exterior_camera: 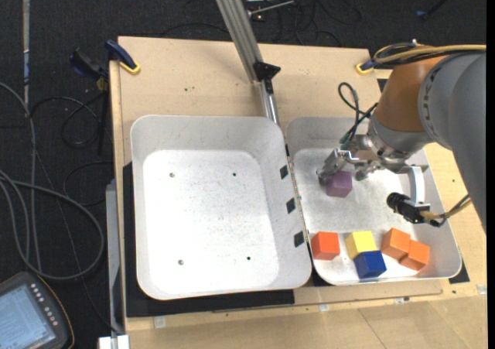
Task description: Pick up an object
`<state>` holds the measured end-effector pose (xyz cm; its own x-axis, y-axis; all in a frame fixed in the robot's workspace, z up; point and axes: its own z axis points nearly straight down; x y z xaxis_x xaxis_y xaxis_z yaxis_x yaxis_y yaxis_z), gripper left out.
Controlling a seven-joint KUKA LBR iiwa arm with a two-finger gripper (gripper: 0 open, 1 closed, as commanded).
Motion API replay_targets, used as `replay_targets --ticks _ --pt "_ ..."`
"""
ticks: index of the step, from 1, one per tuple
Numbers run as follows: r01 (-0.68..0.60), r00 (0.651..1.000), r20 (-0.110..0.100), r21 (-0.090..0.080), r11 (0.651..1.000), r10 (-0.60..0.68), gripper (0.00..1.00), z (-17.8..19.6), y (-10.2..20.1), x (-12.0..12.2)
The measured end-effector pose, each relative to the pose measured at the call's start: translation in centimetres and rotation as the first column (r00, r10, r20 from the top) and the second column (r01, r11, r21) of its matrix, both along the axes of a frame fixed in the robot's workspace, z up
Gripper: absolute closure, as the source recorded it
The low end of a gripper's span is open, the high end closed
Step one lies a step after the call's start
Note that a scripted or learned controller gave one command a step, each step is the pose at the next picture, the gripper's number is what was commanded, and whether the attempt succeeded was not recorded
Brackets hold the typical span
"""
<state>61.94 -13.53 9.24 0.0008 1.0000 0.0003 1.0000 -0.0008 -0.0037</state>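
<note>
Bench: a tan wooden board [201, 76] carries both bins, with blue-and-yellow clamps at its far corners.
Left bin: a shallow white plastic bin [147, 185] sits on the left half of the bench.
Right bin: a second shallow white plastic bin [309, 146] lies just beside it on the right, holding all the blocks.
Arm: the grey arm with an orange band [433, 100] reaches in from the right over the right bin.
Gripper: the two-finger gripper [340, 172] hangs in the far part of the right bin; its fingers stand either side of the purple block, clamped on it.
Purple block: a small purple cube [339, 183] sits between the fingers, far from the other blocks.
Near row: an orange cube [326, 244], a yellow cube [360, 242], a blue cube [370, 264] and two orange blocks [407, 248] cluster along the near wall.
</note>
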Motion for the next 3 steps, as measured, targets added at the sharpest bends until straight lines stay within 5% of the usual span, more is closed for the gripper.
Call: replay_targets --ticks 1,3 --pt "0.001 1.0 0.006 -0.001 1.0 -0.001 1.0 1.3 0.0 0.2" --pt "-0.001 1.0 0.011 -0.003 1.0 0.001 1.0 12.8 -0.5 0.4"
